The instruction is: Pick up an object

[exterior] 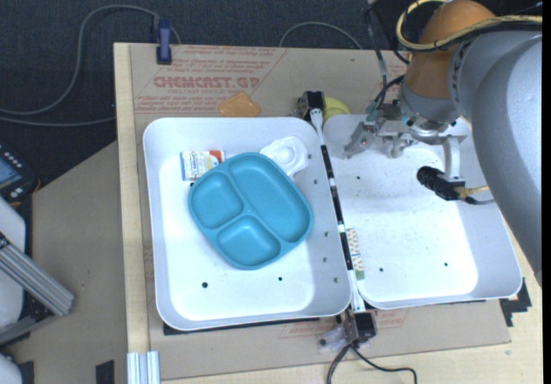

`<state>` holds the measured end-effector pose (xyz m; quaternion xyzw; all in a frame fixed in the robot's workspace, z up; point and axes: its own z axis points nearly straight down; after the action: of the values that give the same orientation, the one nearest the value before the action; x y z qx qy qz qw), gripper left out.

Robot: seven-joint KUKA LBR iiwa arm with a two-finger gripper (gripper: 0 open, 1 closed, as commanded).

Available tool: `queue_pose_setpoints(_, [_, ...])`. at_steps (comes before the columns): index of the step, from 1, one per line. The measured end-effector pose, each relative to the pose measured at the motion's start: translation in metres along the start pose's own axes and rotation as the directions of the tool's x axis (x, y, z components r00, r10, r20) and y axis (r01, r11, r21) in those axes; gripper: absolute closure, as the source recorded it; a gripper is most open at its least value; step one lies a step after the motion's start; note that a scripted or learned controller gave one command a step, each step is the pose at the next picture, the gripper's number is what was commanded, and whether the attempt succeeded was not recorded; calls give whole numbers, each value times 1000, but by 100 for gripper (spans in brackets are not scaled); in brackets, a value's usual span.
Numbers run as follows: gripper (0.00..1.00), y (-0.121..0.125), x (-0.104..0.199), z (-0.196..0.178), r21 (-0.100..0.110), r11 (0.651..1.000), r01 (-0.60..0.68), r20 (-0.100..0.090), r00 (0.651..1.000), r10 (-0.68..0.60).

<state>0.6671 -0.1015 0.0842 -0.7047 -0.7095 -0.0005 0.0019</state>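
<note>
In the left bin (172,288) lies a blue divided plate (250,210), tilted across the middle. A small white carton with red and blue print (200,163) sits at the plate's upper left, touching its rim. A white round lid-like piece (286,153) lies at its upper right. My gripper (376,146) hangs over the far left corner of the right bin (413,270), well right of the plate. Its fingers (355,143) stand apart with nothing between them.
An orange lump (239,104) and a yellow object (335,107) lie on the board behind the bins, outside them. The grey arm with its orange band (448,38) fills the upper right. A black part (437,182) juts over the right bin.
</note>
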Motion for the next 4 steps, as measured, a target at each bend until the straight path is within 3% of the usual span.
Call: queue_pose_setpoints(4, [0,0,5,-1,-4,1000,-6,5,1000,6])
